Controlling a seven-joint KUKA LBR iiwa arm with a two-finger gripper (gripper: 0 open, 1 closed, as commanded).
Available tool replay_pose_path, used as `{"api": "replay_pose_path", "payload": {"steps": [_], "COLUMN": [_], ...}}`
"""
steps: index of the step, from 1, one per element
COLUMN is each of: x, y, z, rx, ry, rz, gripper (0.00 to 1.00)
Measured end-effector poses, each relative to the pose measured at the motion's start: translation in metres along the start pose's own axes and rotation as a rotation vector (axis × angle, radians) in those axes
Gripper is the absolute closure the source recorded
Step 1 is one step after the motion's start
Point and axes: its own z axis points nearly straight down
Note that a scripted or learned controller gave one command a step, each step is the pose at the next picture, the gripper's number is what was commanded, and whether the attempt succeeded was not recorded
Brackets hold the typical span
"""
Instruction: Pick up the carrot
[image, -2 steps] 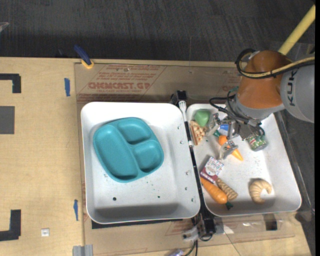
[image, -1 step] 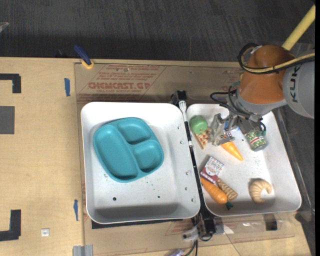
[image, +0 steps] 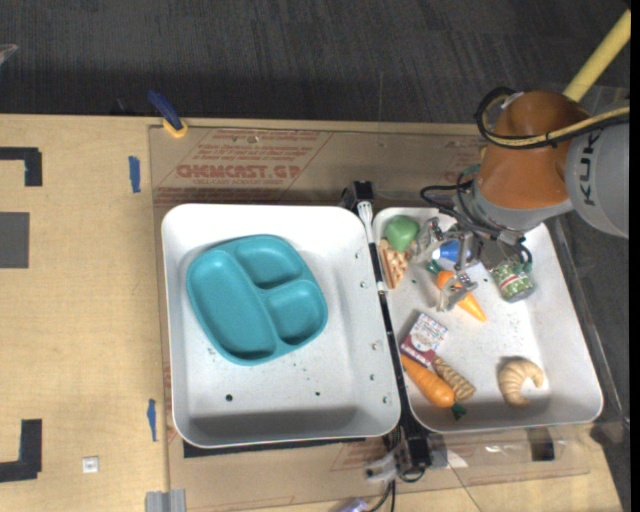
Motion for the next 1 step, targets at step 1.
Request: {"api": "replay_pose_path", "payload": {"steps": [1], "x": [0.0398], "y": [0.0165], "z": [0.0124], "rx": [-0.001], "ry": [0.008], "rz": [0.17], "gripper": [0.0]}}
